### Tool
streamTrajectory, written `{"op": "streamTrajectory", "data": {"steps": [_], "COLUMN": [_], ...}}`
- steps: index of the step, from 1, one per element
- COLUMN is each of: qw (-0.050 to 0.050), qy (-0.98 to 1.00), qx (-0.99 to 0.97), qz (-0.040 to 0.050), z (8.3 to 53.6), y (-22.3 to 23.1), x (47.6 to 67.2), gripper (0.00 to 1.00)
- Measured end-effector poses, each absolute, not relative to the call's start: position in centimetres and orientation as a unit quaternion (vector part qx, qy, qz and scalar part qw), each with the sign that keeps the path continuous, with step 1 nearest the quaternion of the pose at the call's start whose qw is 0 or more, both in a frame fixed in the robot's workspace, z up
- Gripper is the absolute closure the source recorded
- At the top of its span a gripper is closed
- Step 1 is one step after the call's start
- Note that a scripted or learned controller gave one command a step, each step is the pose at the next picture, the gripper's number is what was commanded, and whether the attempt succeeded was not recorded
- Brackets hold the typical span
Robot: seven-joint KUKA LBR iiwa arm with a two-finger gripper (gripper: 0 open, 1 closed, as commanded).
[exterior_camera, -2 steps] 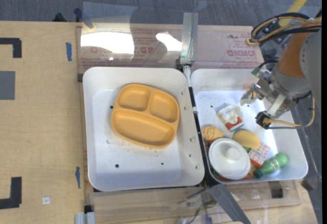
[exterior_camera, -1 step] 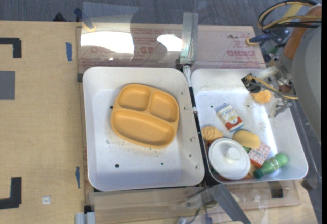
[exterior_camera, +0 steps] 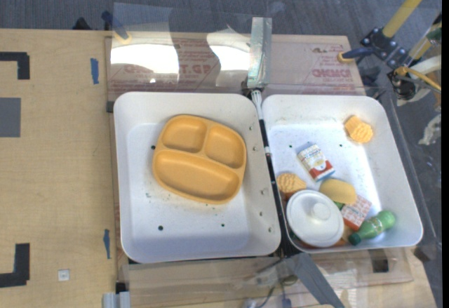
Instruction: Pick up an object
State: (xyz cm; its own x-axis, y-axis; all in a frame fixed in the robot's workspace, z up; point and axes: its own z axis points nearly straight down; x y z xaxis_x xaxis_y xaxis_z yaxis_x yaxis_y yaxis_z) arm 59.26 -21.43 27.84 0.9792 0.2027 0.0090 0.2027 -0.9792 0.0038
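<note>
Down on the worktop (exterior_camera: 52,159), the orange divided plate (exterior_camera: 200,158) is sitting in the middle of the left bin (exterior_camera: 133,229), its three compartments facing up. Everything worth picking is lying to the right of that plate, across the seam, in the right bin (exterior_camera: 396,159). Nearest the plate, a round golden biscuit (exterior_camera: 290,182) is resting just past the divide, touching the white bowl (exterior_camera: 315,217), which is sitting right of the plate and nearer the camera. A small red-and-white carton (exterior_camera: 315,161) is lying tilted, level with the plate and just beyond the biscuit. Further right, a yellow lemon-like piece (exterior_camera: 339,191) is leaning against the bowl, with a red-and-orange packet (exterior_camera: 356,212) and a green bottle (exterior_camera: 372,226) crowding in behind it. Farthest from the plate, up and to its right, an orange waffle disc (exterior_camera: 359,130) is lying apart from the rest. As for the claw, whether it is apart or together cannot be told.
</note>
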Motion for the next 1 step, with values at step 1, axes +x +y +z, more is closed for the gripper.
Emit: {"op": "streamTrajectory", "data": {"steps": [1], "qw": [-0.002], "qy": [0.1], "qx": [0.995], "qz": [-0.0059], "z": [17.23], "y": [-22.26], "x": [59.28], "gripper": [0.0]}}
